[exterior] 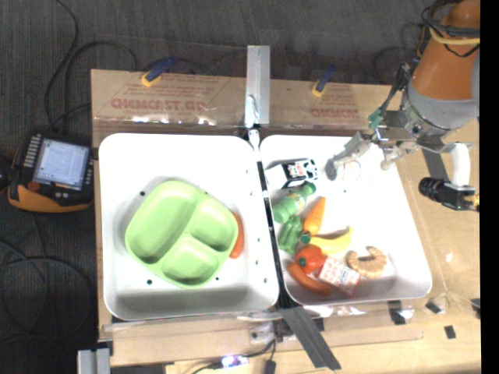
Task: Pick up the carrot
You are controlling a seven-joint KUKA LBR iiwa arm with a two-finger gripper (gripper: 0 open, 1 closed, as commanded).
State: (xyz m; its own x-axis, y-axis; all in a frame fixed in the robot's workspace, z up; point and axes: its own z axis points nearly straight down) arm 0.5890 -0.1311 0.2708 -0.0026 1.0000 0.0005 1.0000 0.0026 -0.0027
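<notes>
Right now the fingers (343, 164) hang over the right bin's (413, 232) upper part; I cannot tell whether they are spread or closed. Below-left of them the carrot (313, 213) lies wedged between green vegetables (290, 223) and a banana (335, 240), so a descent could nudge neighbours or grab 2 things. Behind, the arm (440, 84) slants in from the right.

Bins (156, 150) white. Divided tray (183, 232) lime green. Carrot (313, 214) orange, banana (334, 240) yellow, pepper (309, 259) red, small box (297, 170) black-and-white patched. Arm (446, 61) grey, orange band.
</notes>
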